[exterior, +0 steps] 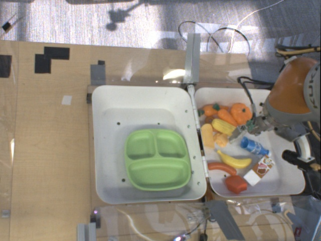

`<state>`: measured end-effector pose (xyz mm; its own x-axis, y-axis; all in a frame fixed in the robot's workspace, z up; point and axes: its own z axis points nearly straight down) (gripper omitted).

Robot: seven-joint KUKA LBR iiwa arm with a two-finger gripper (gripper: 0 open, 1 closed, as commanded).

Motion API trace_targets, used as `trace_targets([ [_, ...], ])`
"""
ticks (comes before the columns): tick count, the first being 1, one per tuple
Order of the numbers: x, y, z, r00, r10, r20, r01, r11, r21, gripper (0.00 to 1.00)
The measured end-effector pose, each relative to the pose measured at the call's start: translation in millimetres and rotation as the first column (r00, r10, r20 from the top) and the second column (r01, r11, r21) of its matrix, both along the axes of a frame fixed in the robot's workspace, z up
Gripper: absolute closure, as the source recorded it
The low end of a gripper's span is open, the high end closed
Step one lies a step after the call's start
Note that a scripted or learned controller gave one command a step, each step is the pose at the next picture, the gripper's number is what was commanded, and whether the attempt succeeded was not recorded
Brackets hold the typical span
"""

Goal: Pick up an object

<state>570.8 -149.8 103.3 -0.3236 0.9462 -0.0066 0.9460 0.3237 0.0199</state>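
Gripper (244, 130) low in right bin (288, 187), centre-right of frame; grip state cannot tell; corn (223, 126) just left, long axis slanting down-right; bottle (254, 146) just below.

Glossy white plastic bins (108, 185) sit on a matt wood-look bench (45, 149); the green tray (157, 159) looks smooth plastic.

Right bin (281, 187), lower-right of frame — toy food heaped toward its left half. Orange pumpkin (241, 112) and carrot (226, 117) uppermost; yellow corn (223, 126) just below them. Blue bottle (254, 146) lies tilted at centre. Banana (233, 160) beneath it, red sausage (221, 167) and red block (235, 184) lowest — small carton (263, 166) beside.
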Motion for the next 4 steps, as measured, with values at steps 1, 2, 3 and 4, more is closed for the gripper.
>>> trace_targets([
  [1, -12.1, 27.2, 42.0, 0.949, -0.315, -0.016, 0.315, 0.949, 0.001, 0.0],
  [2, 28.2, 2.7, -13.6, 0.968, -0.251, -0.008, 0.251, 0.968, 0.001, 0.0],
  [3, 30.5, 4.5, -1.1, 0.969, -0.247, -0.003, 0.247, 0.969, 0.003, 1.0],
  [4, 54.3, 94.2, 143.8, 0.942, -0.336, -0.015, 0.336, 0.942, 0.002, 1.0],
])
